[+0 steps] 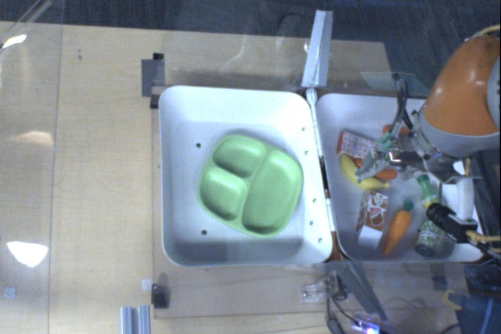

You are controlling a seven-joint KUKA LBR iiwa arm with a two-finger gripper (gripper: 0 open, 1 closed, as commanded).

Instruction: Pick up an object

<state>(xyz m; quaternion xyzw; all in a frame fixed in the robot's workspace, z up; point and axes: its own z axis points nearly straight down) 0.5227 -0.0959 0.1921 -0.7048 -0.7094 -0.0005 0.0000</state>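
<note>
The right bin (333, 168) holds a small heap of objects. A yellow banana (354, 171) lies near its left wall, with a red packet (356, 143) just above it. An orange carrot (397, 229) lies tilted beside a printed carton (374, 211). A green-capped bottle (429, 231) stands at the right.

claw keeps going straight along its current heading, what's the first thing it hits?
Probably the banana. The claw reaches in from the right over the right bin, pointing left and down at the yellow banana beside the red packet. Depth is unclear from this slanted view, so treat that as likely.
</note>
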